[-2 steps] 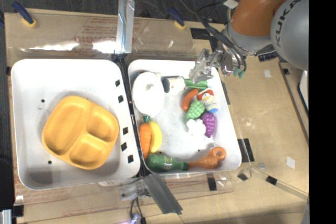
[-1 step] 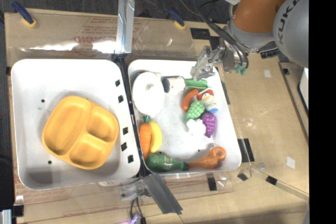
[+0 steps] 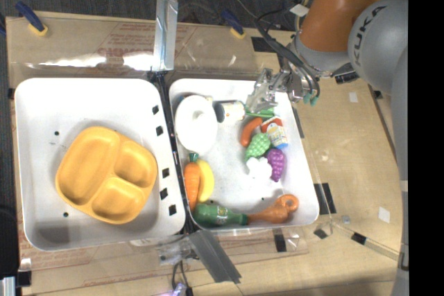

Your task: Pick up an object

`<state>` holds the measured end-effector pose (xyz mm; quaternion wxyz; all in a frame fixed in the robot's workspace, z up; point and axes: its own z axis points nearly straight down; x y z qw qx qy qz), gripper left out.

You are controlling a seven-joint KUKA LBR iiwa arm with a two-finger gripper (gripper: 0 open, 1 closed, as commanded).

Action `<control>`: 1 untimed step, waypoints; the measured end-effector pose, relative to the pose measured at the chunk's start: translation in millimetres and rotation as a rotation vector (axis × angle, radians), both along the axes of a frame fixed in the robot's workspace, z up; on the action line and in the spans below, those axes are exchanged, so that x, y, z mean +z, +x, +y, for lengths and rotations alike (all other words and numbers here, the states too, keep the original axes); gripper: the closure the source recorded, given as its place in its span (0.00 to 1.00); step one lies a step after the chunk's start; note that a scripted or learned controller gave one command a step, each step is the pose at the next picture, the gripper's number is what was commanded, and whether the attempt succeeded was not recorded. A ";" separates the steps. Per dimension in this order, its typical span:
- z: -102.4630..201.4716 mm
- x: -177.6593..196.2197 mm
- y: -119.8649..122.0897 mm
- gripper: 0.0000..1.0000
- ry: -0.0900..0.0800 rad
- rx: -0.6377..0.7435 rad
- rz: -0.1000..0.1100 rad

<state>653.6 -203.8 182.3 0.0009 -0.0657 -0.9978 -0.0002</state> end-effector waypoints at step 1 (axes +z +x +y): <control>53.4 76.3 -5.7 1.00 -0.002 -0.127 -0.010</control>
